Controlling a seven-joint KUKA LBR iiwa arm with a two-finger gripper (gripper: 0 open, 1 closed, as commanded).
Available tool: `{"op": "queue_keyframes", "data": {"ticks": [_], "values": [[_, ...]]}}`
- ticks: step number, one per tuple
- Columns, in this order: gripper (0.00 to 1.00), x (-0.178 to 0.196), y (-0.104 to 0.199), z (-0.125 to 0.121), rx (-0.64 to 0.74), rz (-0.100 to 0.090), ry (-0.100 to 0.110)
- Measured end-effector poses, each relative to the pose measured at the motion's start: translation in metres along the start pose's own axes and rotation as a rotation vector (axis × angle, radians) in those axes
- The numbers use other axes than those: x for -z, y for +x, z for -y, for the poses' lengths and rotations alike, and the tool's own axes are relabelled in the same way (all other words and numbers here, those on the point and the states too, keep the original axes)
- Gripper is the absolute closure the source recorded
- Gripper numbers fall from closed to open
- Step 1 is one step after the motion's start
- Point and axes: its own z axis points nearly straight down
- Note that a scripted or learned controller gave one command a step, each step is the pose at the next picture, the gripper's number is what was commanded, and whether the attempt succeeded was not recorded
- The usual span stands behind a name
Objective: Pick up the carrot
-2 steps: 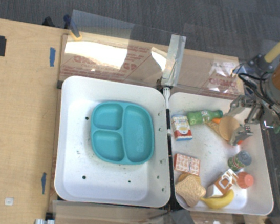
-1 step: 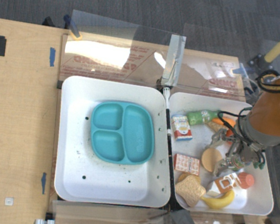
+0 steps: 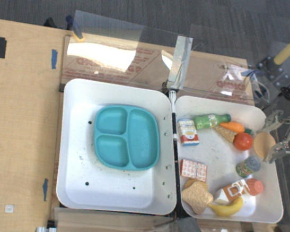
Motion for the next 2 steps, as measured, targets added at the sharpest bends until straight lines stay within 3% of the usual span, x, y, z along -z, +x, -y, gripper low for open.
{"op": "queue_keyframes", "data": {"ticks": [1,2], "values": [[0.00,-0.006,0.001,-0.003,0.003,-0.010,-0.006],[0.00,-0.110,0.049,-0.003,-0.084,0.013,0.004]]}}
